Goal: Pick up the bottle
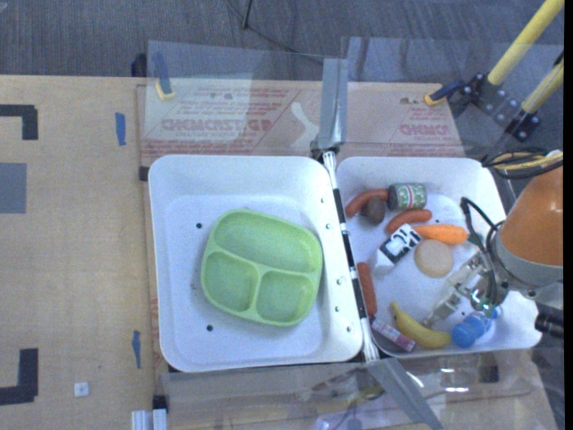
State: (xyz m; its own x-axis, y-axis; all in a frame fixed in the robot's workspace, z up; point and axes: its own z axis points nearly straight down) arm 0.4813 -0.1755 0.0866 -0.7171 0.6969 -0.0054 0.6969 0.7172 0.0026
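Bottle (pixel 407 195) lies on its side at the far edge of my right bin (pixel 510 330), well apart from my hand (pixel 458 298), which hovers low by the banana (pixel 419 327), its grip impossible to tell, so reaching comes first.

- divided tray (pixel 260 266) lies in the left bin (pixel 170 240)
- right bin (pixel 483 182) holds bottle (pixel 470 330) at lower right, banana (pixel 419 326) just left of it
- pincer (pixel 458 301) sits above the bottle
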